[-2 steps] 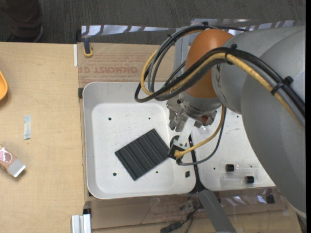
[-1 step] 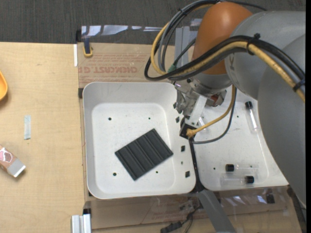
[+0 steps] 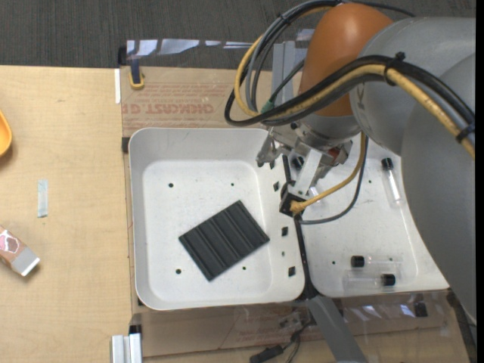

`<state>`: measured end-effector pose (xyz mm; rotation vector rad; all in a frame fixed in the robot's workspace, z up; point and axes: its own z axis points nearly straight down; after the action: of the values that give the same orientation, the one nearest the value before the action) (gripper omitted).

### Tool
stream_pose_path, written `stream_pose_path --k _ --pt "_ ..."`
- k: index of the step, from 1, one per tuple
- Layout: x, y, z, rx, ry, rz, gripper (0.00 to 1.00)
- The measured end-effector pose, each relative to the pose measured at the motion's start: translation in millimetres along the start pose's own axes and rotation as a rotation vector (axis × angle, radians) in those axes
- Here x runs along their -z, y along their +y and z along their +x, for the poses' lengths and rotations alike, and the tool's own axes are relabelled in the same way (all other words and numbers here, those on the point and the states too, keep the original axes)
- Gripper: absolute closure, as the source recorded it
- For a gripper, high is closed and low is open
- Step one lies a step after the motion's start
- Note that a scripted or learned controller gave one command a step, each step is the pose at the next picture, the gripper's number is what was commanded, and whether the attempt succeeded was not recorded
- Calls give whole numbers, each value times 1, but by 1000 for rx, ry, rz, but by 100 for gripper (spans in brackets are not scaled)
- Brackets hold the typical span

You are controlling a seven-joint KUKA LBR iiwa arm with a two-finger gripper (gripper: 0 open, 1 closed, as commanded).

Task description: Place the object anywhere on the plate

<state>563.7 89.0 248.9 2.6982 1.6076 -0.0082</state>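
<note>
While the wooden tabletop (image 3: 68,127) to the left of the bins carries only small bits, they all lie well apart from the work area: an orange thing (image 3: 4,136) cut off by the left edge, a small grey strip (image 3: 42,199), and a pink and white packet (image 3: 17,252) nearer the front. A sheet of brown cardboard (image 3: 181,104) with printed letters lies behind the bins.

Yellow and black cables (image 3: 325,89) loop around the wrist and hang down over the seam between the two bins, covering part of that area.

In the left bin (image 3: 144,225) a dark ribbed slab (image 3: 224,240) lies flat, turned at an angle, in the middle to front part of the floor and apart from every wall. In the right bin (image 3: 423,271) lie a clear tube (image 3: 391,181) near the arm's body and two small black-capped clear pieces (image 3: 355,262) towards the front.

The grey arm (image 3: 431,89) reaches in from the right, its orange band (image 3: 344,40) above the back of the bins, with the wrist pointing down. The gripper (image 3: 291,181) hangs over the right wall of the left bin, behind and to the right of the slab and not touching it. Whether the gripper is spread or pressed together cannot be told from this angle, and nothing is seen held in it.
</note>
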Motion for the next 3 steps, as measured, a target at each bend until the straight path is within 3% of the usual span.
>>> stream_pose_path --k 1,2,3 --pt "39 11 31 501 1 -3 0" --pt "46 12 30 501 -3 -1 100" --pt "30 2 -2 682 0 0 100"
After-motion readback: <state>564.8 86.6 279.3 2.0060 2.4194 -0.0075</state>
